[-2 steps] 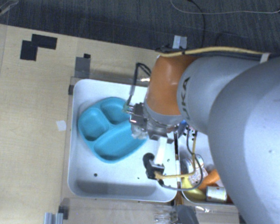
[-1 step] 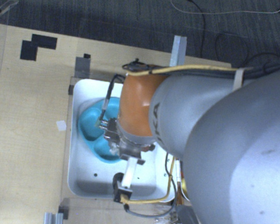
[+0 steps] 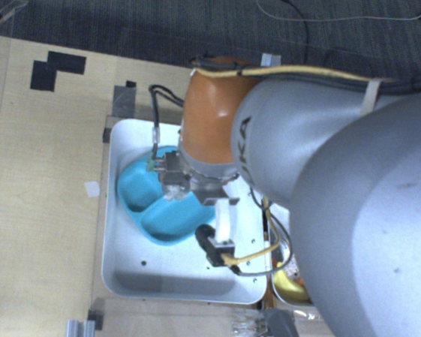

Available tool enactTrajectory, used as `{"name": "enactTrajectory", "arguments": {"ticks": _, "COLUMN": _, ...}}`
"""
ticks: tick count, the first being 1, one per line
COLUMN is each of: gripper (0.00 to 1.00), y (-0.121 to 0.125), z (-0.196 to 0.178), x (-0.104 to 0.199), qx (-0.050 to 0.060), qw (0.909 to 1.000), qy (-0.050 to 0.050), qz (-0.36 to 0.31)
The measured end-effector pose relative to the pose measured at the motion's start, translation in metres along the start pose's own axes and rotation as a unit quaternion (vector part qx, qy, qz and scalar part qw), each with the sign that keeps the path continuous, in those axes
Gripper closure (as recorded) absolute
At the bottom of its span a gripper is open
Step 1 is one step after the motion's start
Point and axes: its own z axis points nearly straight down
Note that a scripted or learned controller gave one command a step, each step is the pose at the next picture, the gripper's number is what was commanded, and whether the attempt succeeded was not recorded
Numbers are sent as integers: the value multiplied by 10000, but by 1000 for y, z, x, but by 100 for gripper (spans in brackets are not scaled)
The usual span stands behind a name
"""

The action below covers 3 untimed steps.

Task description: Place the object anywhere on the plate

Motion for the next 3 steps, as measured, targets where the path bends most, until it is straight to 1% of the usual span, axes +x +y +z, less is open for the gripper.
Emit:
{"name": "enactTrajectory", "arguments": {"ticks": 1, "gripper": 0, "y": 0, "z": 0, "x": 0, "qx": 1, "qw": 10000, "qy": 1, "qz": 2}}
{"name": "enactTrajectory", "arguments": {"ticks": 2, "gripper": 0, "y": -26, "z": -128, "x": 0, "qx": -16, "qw": 10000, "qy": 3, "qz": 38}}
{"name": "enactTrajectory", "arguments": {"ticks": 3, "gripper": 100, "y": -24, "z": -138, "x": 1, "qx": -37, "qw": 10000, "qy": 6, "qz": 3}}
